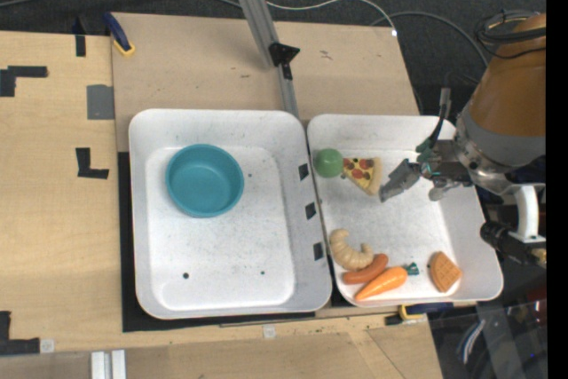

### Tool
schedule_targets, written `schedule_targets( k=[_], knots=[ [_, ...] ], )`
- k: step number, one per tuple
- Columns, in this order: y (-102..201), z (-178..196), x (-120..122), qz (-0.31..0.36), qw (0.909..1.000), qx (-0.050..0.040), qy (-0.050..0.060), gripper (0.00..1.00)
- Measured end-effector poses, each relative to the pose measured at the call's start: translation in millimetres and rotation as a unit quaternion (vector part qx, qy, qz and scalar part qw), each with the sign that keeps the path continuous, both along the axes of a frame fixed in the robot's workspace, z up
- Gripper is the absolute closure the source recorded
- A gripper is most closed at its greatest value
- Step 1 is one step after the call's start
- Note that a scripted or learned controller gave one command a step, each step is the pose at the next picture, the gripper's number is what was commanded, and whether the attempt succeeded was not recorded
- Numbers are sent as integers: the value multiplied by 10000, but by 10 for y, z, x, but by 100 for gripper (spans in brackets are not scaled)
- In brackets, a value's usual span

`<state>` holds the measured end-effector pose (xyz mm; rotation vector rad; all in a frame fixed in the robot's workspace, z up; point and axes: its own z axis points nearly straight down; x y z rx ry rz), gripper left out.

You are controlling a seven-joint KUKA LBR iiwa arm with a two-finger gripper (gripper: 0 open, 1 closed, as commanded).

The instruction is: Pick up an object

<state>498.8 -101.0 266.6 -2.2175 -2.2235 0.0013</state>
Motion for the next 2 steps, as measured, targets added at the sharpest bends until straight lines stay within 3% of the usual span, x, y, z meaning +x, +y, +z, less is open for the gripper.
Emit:
schedule_targets(
  k=[1, 2],
  knots=[
    [-1, 0, 0, -3, 10000, 0, -1, 0],
    [89, -474, -13, -6, 10000, 2, 25, 0]
  ],
)
